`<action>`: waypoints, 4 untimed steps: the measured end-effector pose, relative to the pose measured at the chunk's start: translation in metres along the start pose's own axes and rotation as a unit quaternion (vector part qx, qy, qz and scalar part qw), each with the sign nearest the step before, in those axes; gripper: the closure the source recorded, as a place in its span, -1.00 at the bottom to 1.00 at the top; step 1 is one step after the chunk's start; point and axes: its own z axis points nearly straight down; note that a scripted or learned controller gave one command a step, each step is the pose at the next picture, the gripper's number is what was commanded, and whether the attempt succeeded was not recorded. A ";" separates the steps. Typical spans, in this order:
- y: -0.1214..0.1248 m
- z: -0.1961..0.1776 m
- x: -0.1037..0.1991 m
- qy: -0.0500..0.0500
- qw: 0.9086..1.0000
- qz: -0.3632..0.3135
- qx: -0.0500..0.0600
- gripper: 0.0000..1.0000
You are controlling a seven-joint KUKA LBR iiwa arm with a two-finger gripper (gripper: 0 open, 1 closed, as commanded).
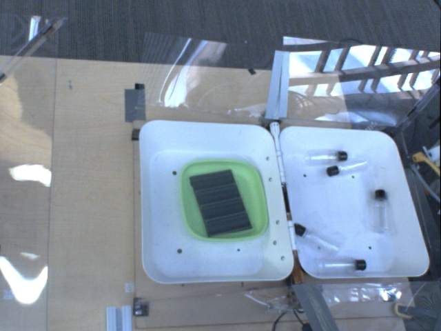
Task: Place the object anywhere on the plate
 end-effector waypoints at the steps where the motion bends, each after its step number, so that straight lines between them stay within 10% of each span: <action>1: 0.000 0.006 0.000 0.000 0.999 0.035 0.002 -1.00; 3: -0.002 0.063 0.000 -0.001 0.999 0.037 0.003 -1.00; 4: 0.000 -0.023 0.001 0.002 0.999 0.034 0.000 -1.00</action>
